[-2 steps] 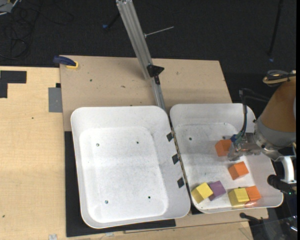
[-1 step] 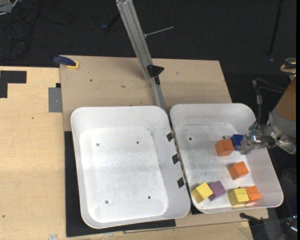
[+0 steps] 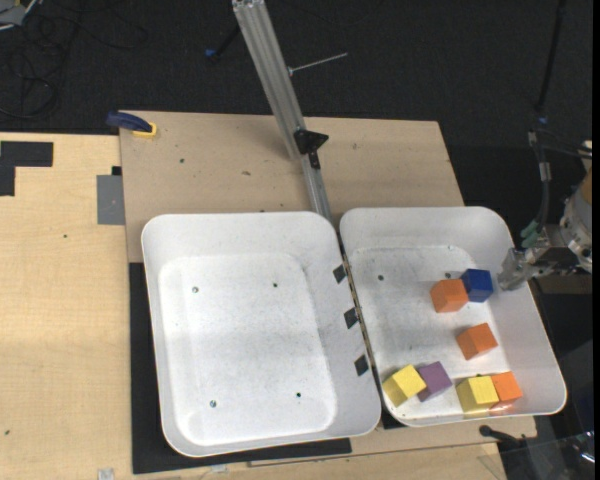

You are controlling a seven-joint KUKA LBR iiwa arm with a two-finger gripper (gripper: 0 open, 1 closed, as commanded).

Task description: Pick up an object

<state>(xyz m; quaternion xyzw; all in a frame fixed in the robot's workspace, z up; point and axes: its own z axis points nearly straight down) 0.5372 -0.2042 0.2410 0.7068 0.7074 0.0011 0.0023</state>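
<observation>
Several small blocks lie in the right white bin (image 3: pixel 500 230). An orange block (image 3: pixel 447 295) touches a blue block (image 3: pixel 478 284) near the bin's right side. Another orange block (image 3: pixel 476 341) sits below them. Along the front edge lie a yellow block (image 3: pixel 406 383), a purple block (image 3: pixel 434 378), a second yellow block (image 3: pixel 476 393) and an orange block (image 3: pixel 505 387). My gripper (image 3: pixel 515 268) hangs at the bin's right rim, just right of the blue block and not touching it. Nothing is visibly held.
The left white bin (image 3: pixel 155 243) stands beside the right one, with black clips (image 3: pixel 350 318) along the shared wall. A slanted metal rail (image 3: pixel 280 88) rises behind the bins. A blue-and-yellow clamp (image 3: pixel 132 123) sits at the bench's back left.
</observation>
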